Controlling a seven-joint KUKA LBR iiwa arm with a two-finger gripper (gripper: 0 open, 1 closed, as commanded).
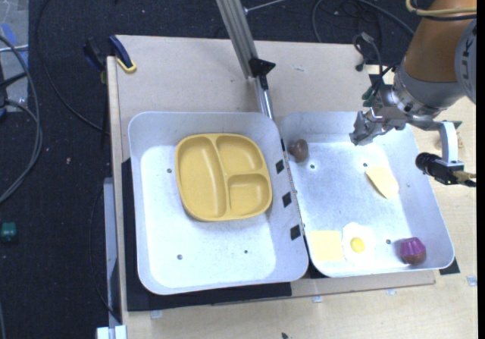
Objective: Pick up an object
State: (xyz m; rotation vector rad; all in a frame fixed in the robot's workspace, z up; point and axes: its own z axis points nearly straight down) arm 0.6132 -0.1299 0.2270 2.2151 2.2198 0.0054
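White plastic, two shallow bins side by side on a pale wooden bench, seen from above at a slant. The left bin holds a yellow divided tray with three compartments, nothing lying in them. The right bin carries the small things: a brown rounded piece close to its left wall near the far end, a pale yellow wedge towards the right side, a flat yellow square at the near edge with a toy fried egg just beside it, and a purple lump in the near right corner. What the brown and purple pieces actually are is hard to make out.

The arm comes in from the right, its orange band bulky and partly cut off by the frame edge. The gripper hangs over the far end of the right bin, above and apart from the wedge, with nothing visible in it. It is dark and small against the bin wall, so whether it is spread or closed I cannot tell. A grey metal pole slants down to the gap between the bins.
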